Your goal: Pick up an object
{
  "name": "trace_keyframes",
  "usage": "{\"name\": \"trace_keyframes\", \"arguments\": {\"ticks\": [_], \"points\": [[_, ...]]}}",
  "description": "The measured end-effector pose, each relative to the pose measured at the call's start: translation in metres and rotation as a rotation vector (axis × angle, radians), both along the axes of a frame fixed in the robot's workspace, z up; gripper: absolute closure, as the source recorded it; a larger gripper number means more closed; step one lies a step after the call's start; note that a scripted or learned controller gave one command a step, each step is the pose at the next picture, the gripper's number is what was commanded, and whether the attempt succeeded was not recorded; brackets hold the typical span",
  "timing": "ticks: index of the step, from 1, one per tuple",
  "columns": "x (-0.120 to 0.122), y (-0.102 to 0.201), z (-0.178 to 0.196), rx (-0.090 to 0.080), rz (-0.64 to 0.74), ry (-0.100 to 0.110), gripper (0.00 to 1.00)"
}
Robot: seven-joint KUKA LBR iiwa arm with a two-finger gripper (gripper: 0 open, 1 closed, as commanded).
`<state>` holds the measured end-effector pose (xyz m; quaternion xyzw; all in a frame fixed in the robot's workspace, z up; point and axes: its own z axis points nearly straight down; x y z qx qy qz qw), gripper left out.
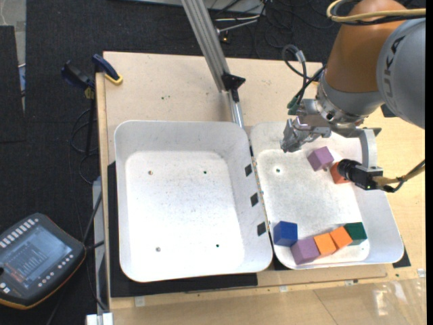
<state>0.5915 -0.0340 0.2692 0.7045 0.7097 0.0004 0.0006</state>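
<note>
Looking down on the tabletop (pixel 169 80), we've got plain pale board carrying two shallow white plastic bins with rounded corners. The left bin (pixel 135 249) has a speckled, scuffed floor. The right bin (pixel 385 246) holds all the blocks. The arm (pixel 379 46), glossy grey with an orange band, comes in over that bin's far end.

The claw (pixel 295 139) hangs above the bin's far left corner; we can't tell if it's open or closed, and nothing shows in it. The nearest target is the purple cube (pixel 320 158), just beside the claw, toward the right and nearer the camera. It's squarish, so no long axis to fuss over.

An orange block (pixel 336 172) sits beside it. Blue (pixel 285 233), purple (pixel 304 250), orange (pixel 325 242) and green (pixel 354 233) cubes, all matte and hard-edged, line the near rim.
</note>
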Motion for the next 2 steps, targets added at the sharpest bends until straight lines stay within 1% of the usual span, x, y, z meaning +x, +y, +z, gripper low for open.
{"name": "trace_keyframes", "arguments": {"ticks": [1, 2], "points": [[0.034, 0.046, -0.004, 0.001, 0.0, -0.002, 1.0], [0.052, 0.094, -0.008, 0.001, -0.001, -0.002, 1.0]]}}
